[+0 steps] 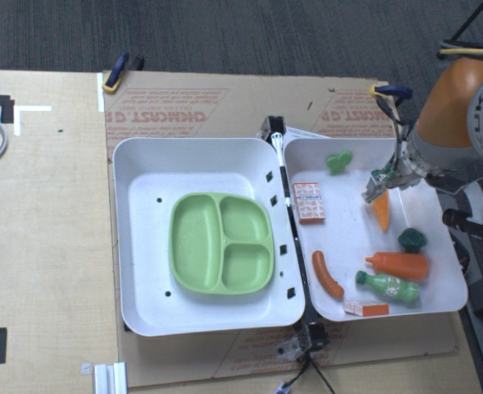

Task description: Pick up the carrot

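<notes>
From the camera view, the gripper [378,189] sits over the right bin [446,302], low at about two o'clock of that bin's floor, with the carrot [380,210] right under its tip. The carrot's upper end looks to be touching the fingers, but whether they are apart or closed on it I cannot tell. This reads as the grasp step: the tool is down at the carrot, and the lift has not yet been made. Next comes a firm closure across the carrot's thick end, then a straight rise clear of the bin wall.

The right bin also holds a green leafy piece [338,162] at twelve o'clock, a small red-and-white box [308,202] at ten, a sausage [327,274] at seven, a green bottle [388,286] and an orange bottle [399,264] at five, and a dark green lump [412,238] at four. The left bin [134,220] holds a green divided plate [222,243] at its centre.
</notes>
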Controlling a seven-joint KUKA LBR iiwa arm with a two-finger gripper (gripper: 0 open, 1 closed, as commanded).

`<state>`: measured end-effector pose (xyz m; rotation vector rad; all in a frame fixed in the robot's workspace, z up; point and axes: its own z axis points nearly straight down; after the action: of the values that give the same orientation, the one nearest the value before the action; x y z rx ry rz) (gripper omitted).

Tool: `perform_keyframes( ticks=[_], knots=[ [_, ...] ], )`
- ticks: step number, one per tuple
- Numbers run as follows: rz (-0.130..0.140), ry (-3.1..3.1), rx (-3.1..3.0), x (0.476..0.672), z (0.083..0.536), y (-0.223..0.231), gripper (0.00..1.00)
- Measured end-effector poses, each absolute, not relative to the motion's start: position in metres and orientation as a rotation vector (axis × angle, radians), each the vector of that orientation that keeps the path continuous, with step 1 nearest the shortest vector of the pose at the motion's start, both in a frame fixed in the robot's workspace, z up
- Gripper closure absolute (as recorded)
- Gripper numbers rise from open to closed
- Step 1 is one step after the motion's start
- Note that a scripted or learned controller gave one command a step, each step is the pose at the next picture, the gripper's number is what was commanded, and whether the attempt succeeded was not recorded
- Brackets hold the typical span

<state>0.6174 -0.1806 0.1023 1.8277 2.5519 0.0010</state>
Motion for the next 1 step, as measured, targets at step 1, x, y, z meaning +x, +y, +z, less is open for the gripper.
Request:
perform_keyframes(
  ticks=[1],
  knots=[
    [-0.001,2.071,2.364,0.5798,0.1240,-0.1337,1.00]
  ],
)
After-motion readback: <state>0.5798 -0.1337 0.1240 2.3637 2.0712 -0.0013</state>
